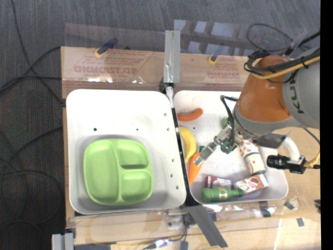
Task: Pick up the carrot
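The carrot (193,171) is a short orange piece lying against the left wall of the right bin (229,108), just below a yellow banana (187,141). The gripper (204,155) reaches down and to the left from the orange-banded wrist (263,100). Its tip sits right at the carrot's upper end. I cannot make out whether it touches the carrot. Nothing is seen lifted.
A curved orange-red sausage-like piece (190,114) lies at the back of the right bin. A green bottle (221,194), a small dark red pack (217,182) and two small bottles (252,157) crowd its front right. A green divided plate (118,171) lies in the left bin (104,108).
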Action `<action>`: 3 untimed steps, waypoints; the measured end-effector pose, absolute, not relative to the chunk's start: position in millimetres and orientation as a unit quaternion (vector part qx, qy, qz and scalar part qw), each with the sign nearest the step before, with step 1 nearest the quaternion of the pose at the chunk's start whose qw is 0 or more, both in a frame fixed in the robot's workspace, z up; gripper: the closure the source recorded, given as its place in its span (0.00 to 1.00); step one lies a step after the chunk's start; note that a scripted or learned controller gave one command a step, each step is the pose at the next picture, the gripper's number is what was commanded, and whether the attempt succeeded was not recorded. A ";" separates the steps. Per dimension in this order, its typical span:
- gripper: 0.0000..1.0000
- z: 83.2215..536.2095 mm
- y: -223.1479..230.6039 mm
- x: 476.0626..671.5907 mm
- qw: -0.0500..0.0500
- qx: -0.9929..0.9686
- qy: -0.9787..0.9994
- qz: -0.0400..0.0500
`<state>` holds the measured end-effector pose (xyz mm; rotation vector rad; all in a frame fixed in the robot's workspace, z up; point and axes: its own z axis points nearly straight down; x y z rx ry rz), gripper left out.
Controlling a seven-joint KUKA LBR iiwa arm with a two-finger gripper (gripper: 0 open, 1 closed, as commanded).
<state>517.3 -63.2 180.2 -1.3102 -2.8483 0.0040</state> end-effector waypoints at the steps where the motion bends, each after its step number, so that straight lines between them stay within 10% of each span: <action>1: 0.00 86.9 -100.1 496.0 -0.002 -0.378 -0.926 -0.001; 2: 1.00 94.6 -99.0 496.9 -0.002 -0.379 -0.925 -0.003; 3: 1.00 179.9 -44.1 520.7 0.004 -0.484 -0.875 0.001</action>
